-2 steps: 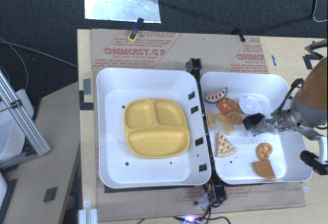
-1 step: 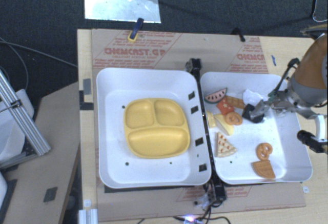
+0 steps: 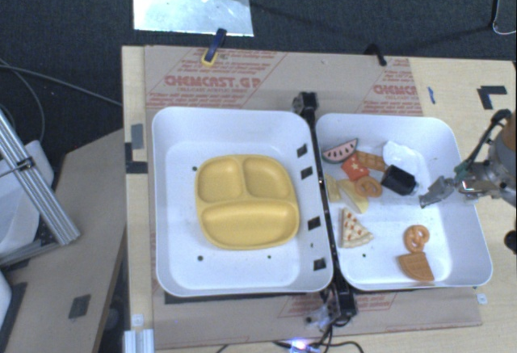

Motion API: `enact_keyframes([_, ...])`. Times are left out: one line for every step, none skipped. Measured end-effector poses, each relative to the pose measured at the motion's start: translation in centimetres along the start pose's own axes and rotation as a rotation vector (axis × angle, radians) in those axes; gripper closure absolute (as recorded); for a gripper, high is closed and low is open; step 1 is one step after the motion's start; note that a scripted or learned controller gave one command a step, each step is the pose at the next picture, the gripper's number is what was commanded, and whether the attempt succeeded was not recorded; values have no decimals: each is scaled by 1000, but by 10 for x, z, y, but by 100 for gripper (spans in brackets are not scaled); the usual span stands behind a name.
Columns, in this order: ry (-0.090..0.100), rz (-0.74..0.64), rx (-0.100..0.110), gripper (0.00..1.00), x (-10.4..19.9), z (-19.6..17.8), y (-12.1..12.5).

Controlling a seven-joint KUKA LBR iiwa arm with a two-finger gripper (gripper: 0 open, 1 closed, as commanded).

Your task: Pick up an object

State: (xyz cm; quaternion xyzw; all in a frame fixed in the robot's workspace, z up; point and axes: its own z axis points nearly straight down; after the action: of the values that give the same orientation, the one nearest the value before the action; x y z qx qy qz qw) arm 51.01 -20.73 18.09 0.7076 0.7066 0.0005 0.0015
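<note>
Arm enters from right, low; gripper [image 3: 432, 196] points left, fingers [image 3: 440, 184] close together, nothing between.

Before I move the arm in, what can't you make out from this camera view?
- Gripper: small and blurred over the right bin; whether it holds anything cannot be told.
- Arm: mostly cut off by the right edge.
- Black object: too dark to identify.
- Food pieces near the divider: overlapping, so their edges are hidden.
</note>
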Motion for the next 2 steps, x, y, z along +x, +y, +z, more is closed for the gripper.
enact_keyframes([3, 0, 6, 0, 1, 101, -26])
enact_keyframes([1, -3, -2, 100, 1, 86, -22])
